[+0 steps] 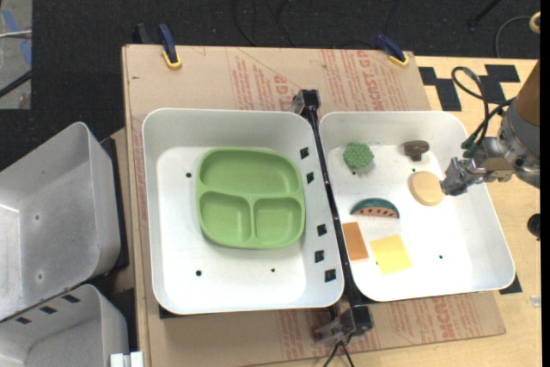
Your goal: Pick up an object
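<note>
Cardboard covered the tabletop (215, 69); in the right bin (481, 266), a tan round piece (424, 188) lay touching the jaws' (453, 182) left side. Whether they gripped, I cannot tell.

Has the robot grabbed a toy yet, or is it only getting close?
Only getting close. Nothing looks picked up: the round tan piece, watermelon slice, green ball, brown piece, orange block and yellow square all lie in the right bin. The gripper is down beside the round tan piece. Closing on a toy and lifting are left.
</note>
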`<state>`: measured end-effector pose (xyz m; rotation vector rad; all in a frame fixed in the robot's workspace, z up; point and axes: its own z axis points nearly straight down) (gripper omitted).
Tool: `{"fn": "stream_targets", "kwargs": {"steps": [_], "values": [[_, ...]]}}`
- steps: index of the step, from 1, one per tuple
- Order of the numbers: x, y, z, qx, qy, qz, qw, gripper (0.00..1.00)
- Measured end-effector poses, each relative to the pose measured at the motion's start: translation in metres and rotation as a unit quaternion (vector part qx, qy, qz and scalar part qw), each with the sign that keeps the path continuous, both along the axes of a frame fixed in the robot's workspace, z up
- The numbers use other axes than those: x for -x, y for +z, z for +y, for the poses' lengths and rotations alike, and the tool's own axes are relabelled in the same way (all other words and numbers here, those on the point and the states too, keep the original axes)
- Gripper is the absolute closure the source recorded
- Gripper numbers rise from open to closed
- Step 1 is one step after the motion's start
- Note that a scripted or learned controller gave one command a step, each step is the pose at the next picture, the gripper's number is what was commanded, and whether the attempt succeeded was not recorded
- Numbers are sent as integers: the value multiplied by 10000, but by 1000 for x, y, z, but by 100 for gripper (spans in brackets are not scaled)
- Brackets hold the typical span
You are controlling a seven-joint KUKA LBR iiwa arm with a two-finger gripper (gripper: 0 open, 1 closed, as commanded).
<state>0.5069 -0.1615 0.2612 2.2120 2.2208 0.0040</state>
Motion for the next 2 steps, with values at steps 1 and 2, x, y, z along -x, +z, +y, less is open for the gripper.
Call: {"fn": "stream_targets", "kwargs": {"steps": [1,2], "values": [[-19,-16,52,-22,15,39,10000,100],[-40,-9,102,-22,20,19,10000,100]]}}
